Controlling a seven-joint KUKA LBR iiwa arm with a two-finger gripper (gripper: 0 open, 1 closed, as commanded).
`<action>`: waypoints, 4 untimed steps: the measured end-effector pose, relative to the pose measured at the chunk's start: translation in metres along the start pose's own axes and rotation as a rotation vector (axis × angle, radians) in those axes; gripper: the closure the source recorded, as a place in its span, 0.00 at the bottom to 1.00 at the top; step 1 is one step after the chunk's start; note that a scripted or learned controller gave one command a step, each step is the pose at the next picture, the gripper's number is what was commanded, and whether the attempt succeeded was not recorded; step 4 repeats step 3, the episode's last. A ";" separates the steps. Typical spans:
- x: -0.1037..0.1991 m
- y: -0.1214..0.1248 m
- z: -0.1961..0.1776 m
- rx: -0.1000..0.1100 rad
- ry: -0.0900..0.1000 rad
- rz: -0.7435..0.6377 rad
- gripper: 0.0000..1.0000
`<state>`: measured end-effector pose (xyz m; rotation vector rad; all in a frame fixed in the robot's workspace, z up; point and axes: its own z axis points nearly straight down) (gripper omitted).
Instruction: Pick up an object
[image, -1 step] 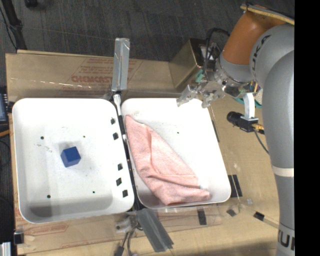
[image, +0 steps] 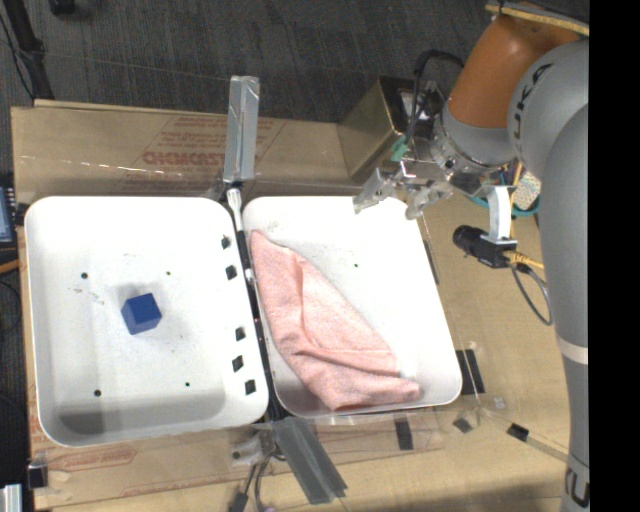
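Observation:
A small blue cube (image: 142, 312) sits in the left bin (image: 60, 230), a little left of its middle. A pink cloth (image: 325, 330) lies crumpled in the right bin (image: 400, 250), running from its back left corner down to its front edge. My gripper (image: 390, 198) hangs above the back right corner of the right bin, well clear of the cloth, with its two fingers spread apart and nothing between them.
The two white bins stand side by side on a cardboard-covered bench, split by a divider with black clips (image: 240, 300). A metal post (image: 241, 130) rises behind the gap between them. The grey arm (image: 560, 200) fills the right side.

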<state>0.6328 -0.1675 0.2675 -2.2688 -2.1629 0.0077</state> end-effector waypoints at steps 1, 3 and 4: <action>0.045 -0.037 0.178 -0.003 -0.001 -0.051 0.00; 0.104 -0.040 0.068 -0.004 -0.002 -0.152 1.00; 0.104 -0.040 0.068 -0.004 -0.002 -0.152 1.00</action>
